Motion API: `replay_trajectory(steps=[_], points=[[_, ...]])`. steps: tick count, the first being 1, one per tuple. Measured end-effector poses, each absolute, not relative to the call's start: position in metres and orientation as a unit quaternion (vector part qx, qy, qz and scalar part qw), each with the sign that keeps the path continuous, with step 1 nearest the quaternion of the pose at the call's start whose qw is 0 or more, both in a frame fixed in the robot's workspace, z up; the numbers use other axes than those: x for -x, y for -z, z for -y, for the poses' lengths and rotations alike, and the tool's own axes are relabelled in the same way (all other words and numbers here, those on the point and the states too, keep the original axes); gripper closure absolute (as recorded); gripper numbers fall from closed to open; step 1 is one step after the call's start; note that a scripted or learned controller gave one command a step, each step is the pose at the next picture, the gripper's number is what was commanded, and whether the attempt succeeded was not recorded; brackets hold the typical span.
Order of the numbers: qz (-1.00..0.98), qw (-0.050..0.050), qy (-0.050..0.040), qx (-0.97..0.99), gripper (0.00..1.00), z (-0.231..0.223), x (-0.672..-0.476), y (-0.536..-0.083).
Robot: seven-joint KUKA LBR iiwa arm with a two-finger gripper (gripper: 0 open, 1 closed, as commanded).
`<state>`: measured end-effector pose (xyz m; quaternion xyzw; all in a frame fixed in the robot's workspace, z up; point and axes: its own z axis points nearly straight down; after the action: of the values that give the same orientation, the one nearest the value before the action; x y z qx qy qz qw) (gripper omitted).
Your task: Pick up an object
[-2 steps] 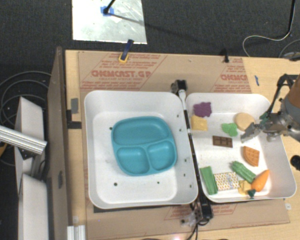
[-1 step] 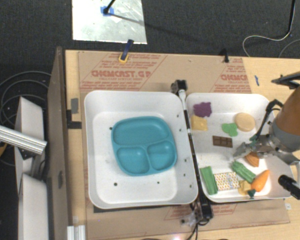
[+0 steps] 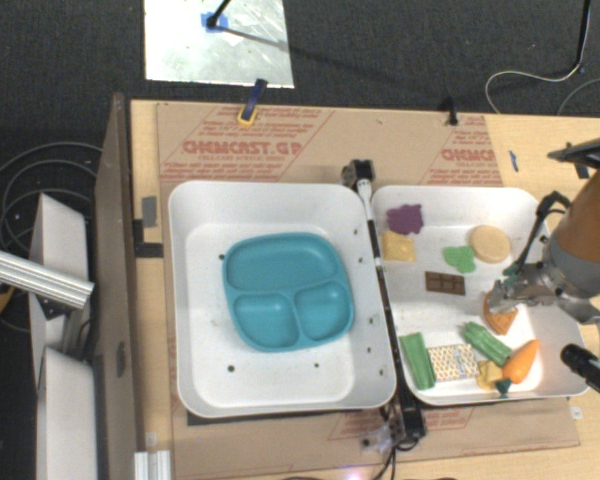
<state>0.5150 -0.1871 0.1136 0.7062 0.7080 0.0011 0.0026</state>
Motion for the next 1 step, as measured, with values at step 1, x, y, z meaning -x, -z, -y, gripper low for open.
replay_trajectory(steps=[1], points=[[-0.708, 0.003, -0.0011, -0.706, 0.0, 0.1871, -0.5151, -0.1137]])
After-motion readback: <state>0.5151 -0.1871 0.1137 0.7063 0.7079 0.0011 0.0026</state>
